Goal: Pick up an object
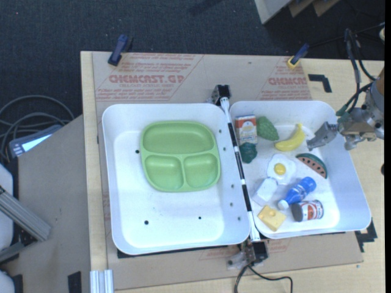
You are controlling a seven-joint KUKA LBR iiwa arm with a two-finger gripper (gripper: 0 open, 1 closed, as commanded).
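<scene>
The tool [322,137] hangs over the right part of the right bin [356,191], just right of the banana [291,139] and above the watermelon slice [312,164]; it grasps nothing, and I cannot tell if it is released or clenched. The left bin [122,182] carries a green divided plate [181,155].

Two bins sit side by side on the desk [91,163]. In the left bin [122,218] lies a divided tray [180,155], toward the back. The right bin [357,206] holds a carton [246,129] at its back left, a banana [291,139] right of it, a fried egg [280,168] mid-bin, with a bottle [297,192] and a cheese wedge [272,217] nearer the front. The pincer [322,136] hangs over the bin's right side, beside the banana.
</scene>
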